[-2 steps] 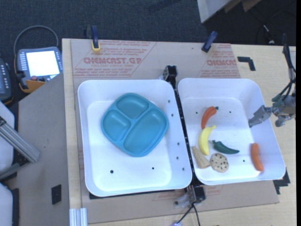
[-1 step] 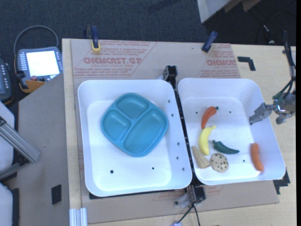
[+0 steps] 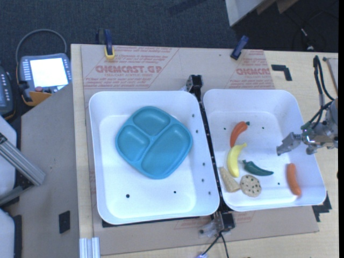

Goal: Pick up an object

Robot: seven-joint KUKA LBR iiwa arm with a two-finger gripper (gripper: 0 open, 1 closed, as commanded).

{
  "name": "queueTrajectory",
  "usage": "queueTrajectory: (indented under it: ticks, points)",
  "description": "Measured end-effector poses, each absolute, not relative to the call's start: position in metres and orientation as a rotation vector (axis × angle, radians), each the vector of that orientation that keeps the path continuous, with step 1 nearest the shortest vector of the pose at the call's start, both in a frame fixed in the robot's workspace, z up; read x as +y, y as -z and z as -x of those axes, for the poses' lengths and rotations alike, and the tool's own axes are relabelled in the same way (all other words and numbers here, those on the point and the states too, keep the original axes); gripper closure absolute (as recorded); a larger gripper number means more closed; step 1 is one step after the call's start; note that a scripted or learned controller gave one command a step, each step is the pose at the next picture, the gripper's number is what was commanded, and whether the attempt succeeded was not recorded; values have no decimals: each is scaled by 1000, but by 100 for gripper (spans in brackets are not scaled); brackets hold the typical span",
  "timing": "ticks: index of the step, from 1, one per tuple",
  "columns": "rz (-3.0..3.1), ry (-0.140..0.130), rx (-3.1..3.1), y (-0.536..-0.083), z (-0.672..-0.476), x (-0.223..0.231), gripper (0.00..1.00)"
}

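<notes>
The right bin [image 3: 269, 104] holds several toy foods. An orange-red chili [image 3: 238, 133] lies above a yellow banana [image 3: 234, 159], and a dark green pepper [image 3: 258, 169] lies just right of the banana. Below them sit a round cookie [image 3: 250, 185] and a tan cracker piece [image 3: 230, 180]. An orange carrot-like stick [image 3: 293, 179] rests near the bin's right wall. My gripper [image 3: 299, 146] hangs over the right part of this bin, above the carrot stick and right of the green pepper. It is open, and nothing shows between its fingers.
The left bin [image 3: 107, 192] carries a blue divided plate [image 3: 155, 142]. A black clamp [image 3: 194, 83] joins the bins at the back. A tablet-like pendant [image 3: 47, 72] sits off the bench to the far left.
</notes>
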State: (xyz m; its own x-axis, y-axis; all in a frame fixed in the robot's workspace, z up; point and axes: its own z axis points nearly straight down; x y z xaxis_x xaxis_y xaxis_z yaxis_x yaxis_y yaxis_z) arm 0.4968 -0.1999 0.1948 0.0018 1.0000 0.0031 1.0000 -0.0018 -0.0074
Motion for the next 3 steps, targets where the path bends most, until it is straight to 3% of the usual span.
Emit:
queueTrajectory:
  ticks: [2, 3]
  points:
    - [2217, -3, -2217, -91, -498, -189, 0]
    - [2225, 1, -2221, -105, -500, -190, 100]
